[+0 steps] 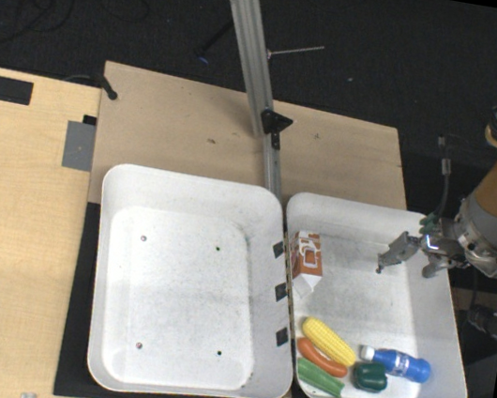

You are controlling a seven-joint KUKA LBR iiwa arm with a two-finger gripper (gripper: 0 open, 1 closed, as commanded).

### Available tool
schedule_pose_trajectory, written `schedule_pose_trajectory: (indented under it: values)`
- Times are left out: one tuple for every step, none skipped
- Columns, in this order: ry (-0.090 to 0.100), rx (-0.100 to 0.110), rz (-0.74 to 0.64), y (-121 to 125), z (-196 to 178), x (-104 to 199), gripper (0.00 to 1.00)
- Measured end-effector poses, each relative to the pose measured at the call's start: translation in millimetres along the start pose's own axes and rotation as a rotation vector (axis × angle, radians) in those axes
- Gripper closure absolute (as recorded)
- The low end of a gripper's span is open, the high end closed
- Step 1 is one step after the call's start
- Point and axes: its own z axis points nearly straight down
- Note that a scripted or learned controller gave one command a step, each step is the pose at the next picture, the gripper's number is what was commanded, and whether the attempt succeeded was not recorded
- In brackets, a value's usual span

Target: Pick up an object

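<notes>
The right bin (371,305) holds several objects. An orange-and-white packet (307,255) lies against its left wall. At the front lie a yellow corn cob (329,340), an orange carrot-like piece (320,356) and a green vegetable (319,379), side by side. To their right are a blue bottle (398,364) with a white cap and a dark green lump (369,379). My gripper (412,258) hangs over the bin's back right part, open, with nothing between its fingers. It is well apart from all the objects.
The left bin (178,276) sits beside the right one, joined by black clips along the shared wall. A slanted metal rail (254,61) rises behind the bins. The wooden bench extends to the left.
</notes>
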Motion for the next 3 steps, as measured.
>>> schedule_pose_trajectory:
  values:
    - [0.001,0.002,-0.002,4,63,6,0.0]
    - [-0.001,-0.004,0.001,5,49,4,1.0]
    - [-0.003,-0.011,-0.002,10,-13,8,1.0]
